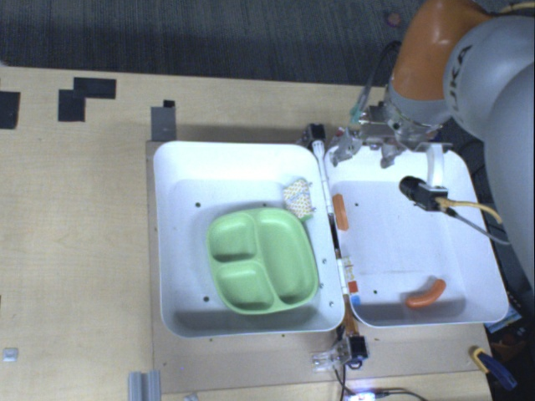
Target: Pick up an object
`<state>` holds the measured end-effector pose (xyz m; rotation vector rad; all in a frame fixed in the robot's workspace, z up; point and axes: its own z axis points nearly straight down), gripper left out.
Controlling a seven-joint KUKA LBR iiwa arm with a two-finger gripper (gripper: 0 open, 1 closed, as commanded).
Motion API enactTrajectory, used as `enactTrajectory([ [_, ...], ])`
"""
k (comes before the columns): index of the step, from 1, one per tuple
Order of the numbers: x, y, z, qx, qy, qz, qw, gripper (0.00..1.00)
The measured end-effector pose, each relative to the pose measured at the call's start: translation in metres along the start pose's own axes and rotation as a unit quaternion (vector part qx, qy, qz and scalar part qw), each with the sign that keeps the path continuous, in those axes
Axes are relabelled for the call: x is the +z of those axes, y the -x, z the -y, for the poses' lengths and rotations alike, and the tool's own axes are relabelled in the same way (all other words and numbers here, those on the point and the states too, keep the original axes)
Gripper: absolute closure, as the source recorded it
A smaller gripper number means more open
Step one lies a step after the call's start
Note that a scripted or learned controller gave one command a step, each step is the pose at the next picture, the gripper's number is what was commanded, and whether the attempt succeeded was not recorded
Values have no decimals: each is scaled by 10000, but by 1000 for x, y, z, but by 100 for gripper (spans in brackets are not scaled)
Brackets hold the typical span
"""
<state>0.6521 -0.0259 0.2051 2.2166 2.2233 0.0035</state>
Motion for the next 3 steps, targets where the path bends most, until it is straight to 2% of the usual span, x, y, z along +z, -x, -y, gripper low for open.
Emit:
enactTrajectory([
  [1, 47, 70, 63, 5, -6, 5, 10000, 0],
  [2, 115, 96, 25, 7, -5, 1, 10000, 0],
  [3, 74, 78, -18, -11, 14, 0, 10000, 0],
])
